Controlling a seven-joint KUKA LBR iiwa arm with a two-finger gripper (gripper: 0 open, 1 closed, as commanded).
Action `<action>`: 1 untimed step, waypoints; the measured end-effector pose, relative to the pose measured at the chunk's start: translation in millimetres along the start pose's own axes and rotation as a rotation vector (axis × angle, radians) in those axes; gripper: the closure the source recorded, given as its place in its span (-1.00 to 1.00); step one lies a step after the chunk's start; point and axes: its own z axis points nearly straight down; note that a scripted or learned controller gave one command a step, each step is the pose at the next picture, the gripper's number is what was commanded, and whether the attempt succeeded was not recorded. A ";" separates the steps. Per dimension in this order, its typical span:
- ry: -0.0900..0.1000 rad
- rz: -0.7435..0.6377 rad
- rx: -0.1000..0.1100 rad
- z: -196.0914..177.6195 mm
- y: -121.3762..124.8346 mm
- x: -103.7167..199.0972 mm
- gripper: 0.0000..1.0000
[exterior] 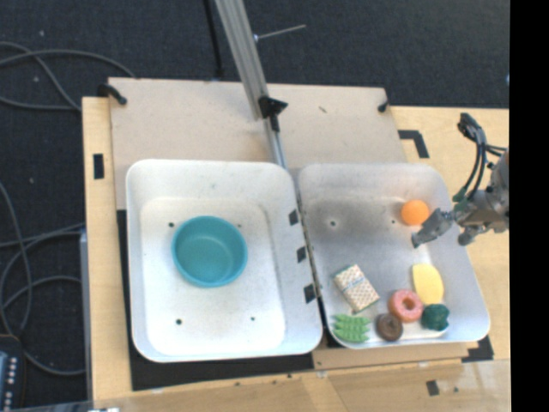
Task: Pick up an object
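Because nothing is picked yet, the gripper [439, 227] hangs beside the orange ball [416, 212]; its opening cannot be told.

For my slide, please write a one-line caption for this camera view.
Claw hovers beside an orange ball in the right bin; a teal bowl sits in the left bin.

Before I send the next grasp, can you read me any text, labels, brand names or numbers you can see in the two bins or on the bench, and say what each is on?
None can be read.
The small patterned block in the right bin bears a checked print, too blurred to tell whether it holds letters.
The teal bowl, orange ball and pink ring carry no visible marking.
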 end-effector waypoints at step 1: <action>0.000 0.001 -0.001 0.0 0.0 -0.1 -1.00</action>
